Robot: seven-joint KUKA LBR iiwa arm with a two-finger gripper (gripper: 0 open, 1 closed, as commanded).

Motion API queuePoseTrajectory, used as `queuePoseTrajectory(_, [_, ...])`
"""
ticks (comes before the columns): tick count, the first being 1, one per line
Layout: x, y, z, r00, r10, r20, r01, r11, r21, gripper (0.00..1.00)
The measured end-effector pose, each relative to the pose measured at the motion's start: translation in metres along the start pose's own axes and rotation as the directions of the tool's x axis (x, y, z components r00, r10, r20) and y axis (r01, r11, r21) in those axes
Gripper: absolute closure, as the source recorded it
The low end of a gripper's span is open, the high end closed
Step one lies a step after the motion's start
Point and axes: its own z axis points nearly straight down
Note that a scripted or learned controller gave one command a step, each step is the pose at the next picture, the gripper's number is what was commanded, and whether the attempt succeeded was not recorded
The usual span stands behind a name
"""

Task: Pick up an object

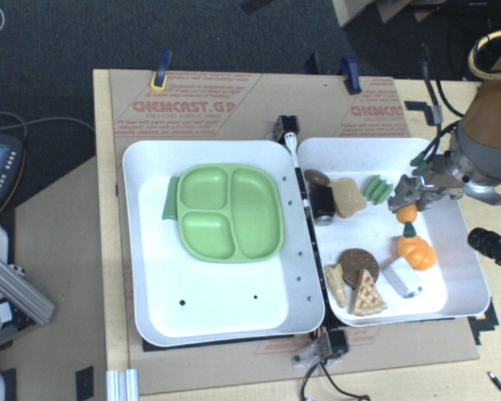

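Observation:
My gripper (405,195) hangs over the right bin (472,286), near its upper right part, on the grey arm reaching in from the right. Just below it lies a small orange piece (407,215), touching or nearly touching the gripper's tip; I cannot tell whether it is held. A larger orange toy fruit (417,254) sits a little further down. Left of the gripper lie a green piece (376,189), a tan bread-like piece (347,197) and a black block (321,201).
The left bin (150,249) holds a green divided plate (230,212). At the right bin's front lie a brown round cookie (358,263), a pizza slice (367,295), a pale cracker (336,284) and a white block (401,278).

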Motion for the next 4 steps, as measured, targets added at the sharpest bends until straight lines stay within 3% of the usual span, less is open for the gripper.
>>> queuePoseTrajectory(2, [0.094,-0.002,0.007,1.000,-0.001,0.000,0.001,1.000,0.000,1.00])
queuePoseTrajectory(3, [0.144,-0.020,0.001,1.000,-0.001,-0.001,0.001,1.000,0.002,1.00])
queuePoseTrajectory(4, [0.161,-0.017,0.017,1.000,0.003,0.002,-0.003,1.000,0.003,1.00])
